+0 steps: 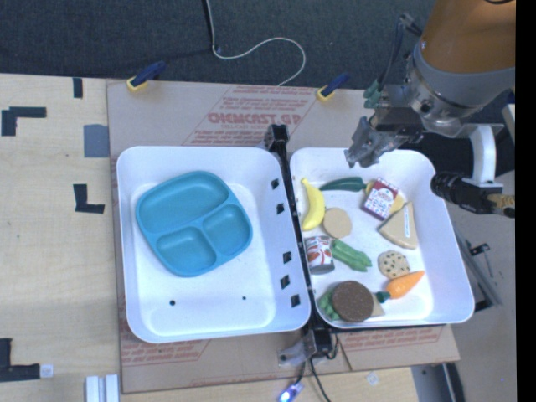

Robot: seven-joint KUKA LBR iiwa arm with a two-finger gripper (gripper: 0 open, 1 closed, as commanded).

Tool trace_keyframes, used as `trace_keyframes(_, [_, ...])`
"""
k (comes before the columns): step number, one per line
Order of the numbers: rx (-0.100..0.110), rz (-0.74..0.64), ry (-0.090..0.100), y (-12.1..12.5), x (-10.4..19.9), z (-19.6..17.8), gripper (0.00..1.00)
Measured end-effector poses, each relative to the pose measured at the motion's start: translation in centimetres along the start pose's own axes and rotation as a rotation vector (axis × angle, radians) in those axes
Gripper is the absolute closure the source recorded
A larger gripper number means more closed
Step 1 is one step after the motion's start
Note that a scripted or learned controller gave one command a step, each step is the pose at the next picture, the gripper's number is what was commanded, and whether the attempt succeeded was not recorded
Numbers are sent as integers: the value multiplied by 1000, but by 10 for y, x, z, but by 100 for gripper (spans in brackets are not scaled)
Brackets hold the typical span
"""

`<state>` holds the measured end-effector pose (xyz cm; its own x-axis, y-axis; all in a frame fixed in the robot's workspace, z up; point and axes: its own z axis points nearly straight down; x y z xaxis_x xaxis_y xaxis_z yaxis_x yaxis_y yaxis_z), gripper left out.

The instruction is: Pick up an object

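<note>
two shallow white bins sit side by side on the counter (50,224): the left bin (142,308) carries one blue plastic plate (194,222) with three compartments, smooth and rounded at the corners, and the right bin (444,249) carries the toy food. counted there: one yellow banana (312,205), one dark green bean-like pod (342,184), one small red and white carton (379,198), one pale wedge of cheese (401,227), one plain tan round biscuit (337,223), one small tin can (319,254), one green pickle-like piece (351,255), one chip cookie (393,264), one orange carrot (404,285) and one burger (353,301) with a dark patty on top. the banana lies along the bin's left wall, curved, its long axis running near to far. the carrot points its tip to the right and slightly far, green end to the left. the can lies on its side. the gripper (365,152) hangs over the far left part of the right bin, just above the pod; whether its dark metal tips are spread or pressed together cannot be told, and nothing shows between them. all pieces look like smooth moulded plastic.
</note>
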<state>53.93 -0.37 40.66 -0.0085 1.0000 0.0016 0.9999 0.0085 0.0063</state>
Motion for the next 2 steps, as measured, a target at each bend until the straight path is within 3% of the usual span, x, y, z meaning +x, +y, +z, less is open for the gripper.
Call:
trace_keyframes(1, [5, 4, -2, 20, 41, -13, 100])
trace_keyframes(2, [-6, 5, 0, 14, 52, -124, 100])
